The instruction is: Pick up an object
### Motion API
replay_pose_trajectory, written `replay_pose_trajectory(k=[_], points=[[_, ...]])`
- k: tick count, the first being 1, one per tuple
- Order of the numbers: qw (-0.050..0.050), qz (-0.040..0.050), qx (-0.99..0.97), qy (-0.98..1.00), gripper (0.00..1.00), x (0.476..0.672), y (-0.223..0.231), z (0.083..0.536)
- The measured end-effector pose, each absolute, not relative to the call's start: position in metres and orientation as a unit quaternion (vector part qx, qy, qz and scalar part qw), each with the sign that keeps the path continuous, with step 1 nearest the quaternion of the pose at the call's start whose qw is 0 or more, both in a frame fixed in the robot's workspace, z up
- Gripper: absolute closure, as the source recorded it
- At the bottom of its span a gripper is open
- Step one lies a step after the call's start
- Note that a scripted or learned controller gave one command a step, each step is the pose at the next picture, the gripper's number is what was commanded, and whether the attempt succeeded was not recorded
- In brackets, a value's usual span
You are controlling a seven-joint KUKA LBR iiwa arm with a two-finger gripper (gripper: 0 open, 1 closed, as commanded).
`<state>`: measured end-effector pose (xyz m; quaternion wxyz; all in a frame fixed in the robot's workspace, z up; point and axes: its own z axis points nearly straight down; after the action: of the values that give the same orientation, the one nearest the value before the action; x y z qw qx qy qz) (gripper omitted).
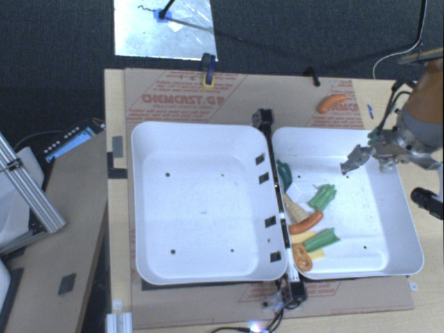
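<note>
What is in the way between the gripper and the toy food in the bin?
Nothing visible. The gripper hangs above bare floor of the right bin, and the toy food lies piled by the divider with open space between.

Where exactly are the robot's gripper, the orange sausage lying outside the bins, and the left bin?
gripper (349,164), camera view, at its fingertips
orange sausage (331,103), camera view, middle of its body
left bin (201,127), camera view, far rim
</note>
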<state>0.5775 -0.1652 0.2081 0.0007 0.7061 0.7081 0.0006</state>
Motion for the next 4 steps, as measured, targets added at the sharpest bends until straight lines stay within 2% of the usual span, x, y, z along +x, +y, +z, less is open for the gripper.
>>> replay_pose_trajectory(k=[1, 2, 3, 4], points=[[-0.003, -0.0012, 0.705, 0.709, 0.00, 0.575, -0.136, 0.078], [0.001, 0.0008, 0.706, 0.709, 1.00, 0.578, -0.139, 0.096], [0.003, 0.0054, 0.702, 0.712, 1.00, 0.587, -0.041, 0.190], [-0.001, 0.0023, 0.702, 0.712, 1.00, 0.593, 0.052, 0.184]])
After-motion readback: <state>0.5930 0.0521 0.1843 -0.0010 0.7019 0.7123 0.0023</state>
